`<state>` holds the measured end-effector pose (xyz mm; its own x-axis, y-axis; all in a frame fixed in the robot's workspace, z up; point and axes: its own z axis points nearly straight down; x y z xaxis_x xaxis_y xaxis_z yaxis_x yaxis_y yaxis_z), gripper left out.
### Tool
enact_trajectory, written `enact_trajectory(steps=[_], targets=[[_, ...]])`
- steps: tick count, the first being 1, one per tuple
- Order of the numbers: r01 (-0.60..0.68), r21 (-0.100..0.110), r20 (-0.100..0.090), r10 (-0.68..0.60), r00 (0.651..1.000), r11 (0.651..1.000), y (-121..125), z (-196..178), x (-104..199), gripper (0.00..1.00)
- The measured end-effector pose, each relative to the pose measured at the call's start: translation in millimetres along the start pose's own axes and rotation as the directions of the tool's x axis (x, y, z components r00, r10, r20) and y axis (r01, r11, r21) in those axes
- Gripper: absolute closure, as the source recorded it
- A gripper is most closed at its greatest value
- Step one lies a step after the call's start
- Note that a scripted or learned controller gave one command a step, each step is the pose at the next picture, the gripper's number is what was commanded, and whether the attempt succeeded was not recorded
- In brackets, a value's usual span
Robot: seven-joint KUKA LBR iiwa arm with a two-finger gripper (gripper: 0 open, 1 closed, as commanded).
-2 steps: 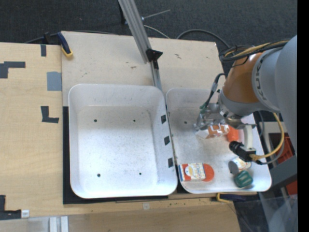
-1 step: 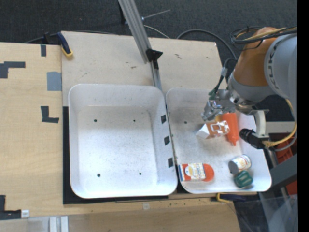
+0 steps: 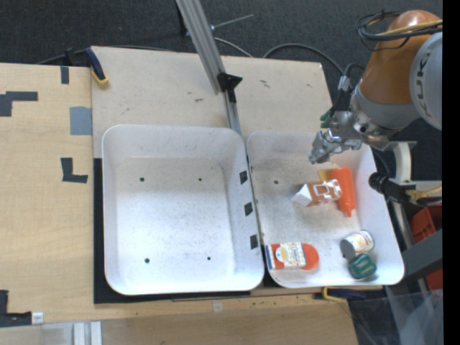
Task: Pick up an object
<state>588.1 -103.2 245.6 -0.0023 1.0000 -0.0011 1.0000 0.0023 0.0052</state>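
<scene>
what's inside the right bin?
Right bin holds an orange carton, a red-and-white pouch, a small can and a green item. The gripper hides some floor.

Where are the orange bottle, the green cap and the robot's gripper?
Orange bottle (image 3: 346, 187): camera view, on its body.
Green cap (image 3: 363, 267): camera view, on its top.
Gripper (image 3: 320, 152): camera view, at its tip.

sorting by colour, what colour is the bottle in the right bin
Orange bottle, seen best in the camera view.
</scene>
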Motion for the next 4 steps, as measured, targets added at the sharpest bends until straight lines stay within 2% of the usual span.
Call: enact_trajectory(steps=[1,3,4], targets=[[-0.001,0.002,0.000,0.001,1.000,1.000,1.0,-36.4,0.1,1.00],[0.004,0.007,-0.002,-0.004,1.000,1.000,1.6,-22.9,103.1,1.00],[0.005,0.008,-0.003,-0.005,1.000,1.000,-10.5,-13.5,159.4,1.00]])
